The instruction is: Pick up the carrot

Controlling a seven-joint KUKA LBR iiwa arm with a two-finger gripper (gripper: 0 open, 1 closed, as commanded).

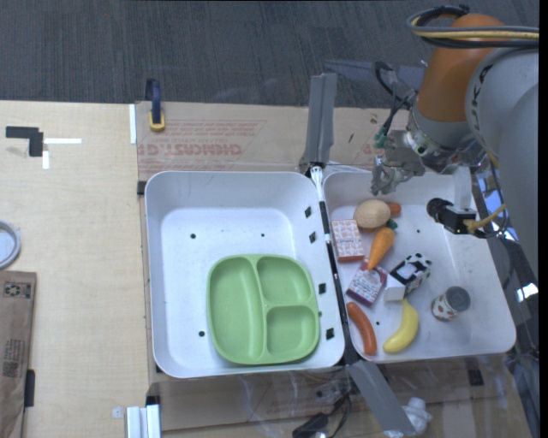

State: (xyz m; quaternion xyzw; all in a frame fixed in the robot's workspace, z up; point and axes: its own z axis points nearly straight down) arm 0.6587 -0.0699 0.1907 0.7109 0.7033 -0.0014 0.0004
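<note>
While my hand (387, 180) hangs over the right bin's (479, 338) far edge, its grip impossible to tell, the carrot (379, 246) lies below it, between a potato (372, 214) and a small carton (367, 286).

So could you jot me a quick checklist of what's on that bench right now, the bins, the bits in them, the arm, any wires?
Surface: pale wooden bench bearing two shallow white bins, left bin and right bin.
Job's thing: orange tapered carrot lying in the right bin, its top end touching a tan round potato.
Clutter: green three-compartment plastic plate in the left bin; yellow banana, red sausage, small printed boxes in the right bin.
Gripper: two-finger gripper above the right bin's far corner, apart from the carrot; holding nothing seen.
Cables: black and yellow cables looped over the arm.
Surroundings: dark carpet behind the bench.
</note>
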